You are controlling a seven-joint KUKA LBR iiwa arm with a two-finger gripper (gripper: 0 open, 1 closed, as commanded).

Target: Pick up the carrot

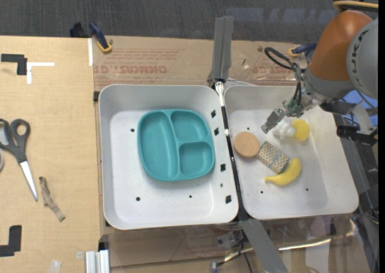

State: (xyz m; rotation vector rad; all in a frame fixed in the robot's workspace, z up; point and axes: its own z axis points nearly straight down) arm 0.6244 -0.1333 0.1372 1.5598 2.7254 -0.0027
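Where the tabletop (pixel 48 109) comes nearest the camera, the two white bins sit side by side, the left bin (pixel 114 205) and the right bin (pixel 337 199) touching along their inner walls. On the bare wood toward the tabletop's left edge lie a pair of scissors (pixel 18 151) and, nearer than them, a small dark strip (pixel 51 201).

In the right bin, the nearest thing is a banana (pixel 285 173), curved and lying flat. Just behind it and touching it lies a patterned block (pixel 274 156), tilted, and beside that, toward the bins' shared wall, a round tan disc (pixel 246 144). Farther back sits a yellow lump (pixel 300 129) with a small white piece (pixel 284 128) against it. Which of these, if any, is the carrot cannot be told.

The claw (pixel 274 122) hangs low over the far half of the right bin, just beside the white piece and the yellow lump; whether it is wide, narrow or gripping anything cannot be told. Above it the arm's orange band (pixel 335 46) rises toward the tabletop's far right corner.

In the left bin a teal divided plate (pixel 177 144) lies flat near the middle. Beyond both bins a sheet of cardboard (pixel 153 64) covers the far part of the tabletop, with a blue clamp (pixel 100 36) at its far left corner.
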